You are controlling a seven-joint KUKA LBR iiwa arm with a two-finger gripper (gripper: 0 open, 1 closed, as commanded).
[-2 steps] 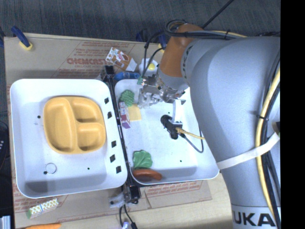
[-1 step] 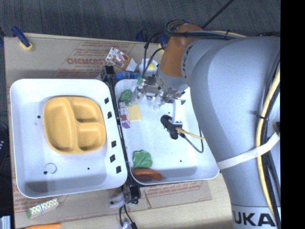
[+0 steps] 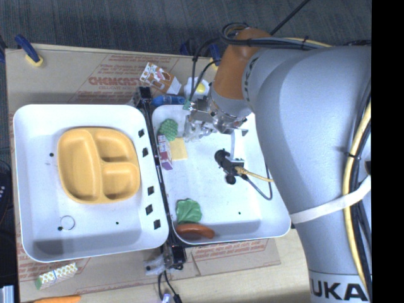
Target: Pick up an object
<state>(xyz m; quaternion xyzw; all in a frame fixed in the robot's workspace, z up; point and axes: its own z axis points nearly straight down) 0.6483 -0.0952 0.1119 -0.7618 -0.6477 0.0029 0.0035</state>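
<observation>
Grey arm's two-finger gripper (image 3: 201,126) low over right white bin (image 3: 252,223), far end | grip state: can't tell | just beside pale yellow flat block (image 3: 179,149) & green round item (image 3: 168,129); contact unclear | yellow divided tray (image 3: 98,164) in left white bin (image 3: 31,169)

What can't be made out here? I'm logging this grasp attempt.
- End effector: open or shut unclear in the camera view, too small and cluttered.
- Right bin: right part hidden by the arm.
- Small packet: label too blurred to read.
</observation>
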